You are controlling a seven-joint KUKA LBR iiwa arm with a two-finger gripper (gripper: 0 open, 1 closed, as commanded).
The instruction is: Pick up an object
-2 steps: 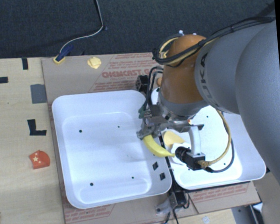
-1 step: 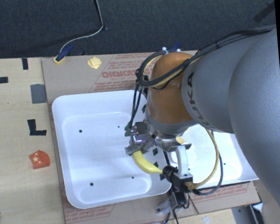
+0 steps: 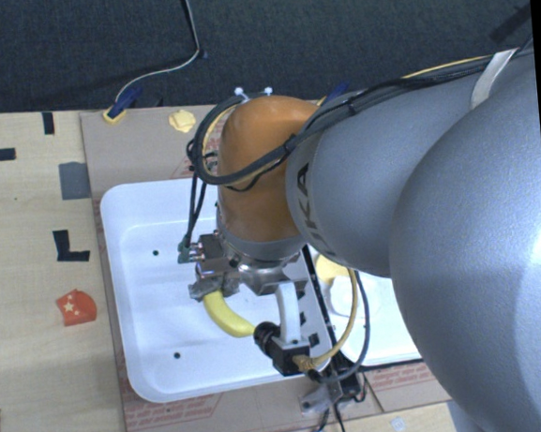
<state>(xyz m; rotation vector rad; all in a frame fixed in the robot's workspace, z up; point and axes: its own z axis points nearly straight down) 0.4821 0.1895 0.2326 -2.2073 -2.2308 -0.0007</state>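
The gripper [image 3: 222,282] is lowered into the left white bin [image 3: 129,270], just above the banana [image 3: 225,316]. It cannot be told if it is open or closed, because the wrist hides it. For a good pick, the gripper should be centred across the banana's narrow width. The banana is yellow, curved and smooth, lying at 5 o'clock from the bin's centre.

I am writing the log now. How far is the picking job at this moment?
Done: the arm has reached down into the left bin. In hand: the gripper sits at the banana, but a grasp is hidden. Left: lifting it.
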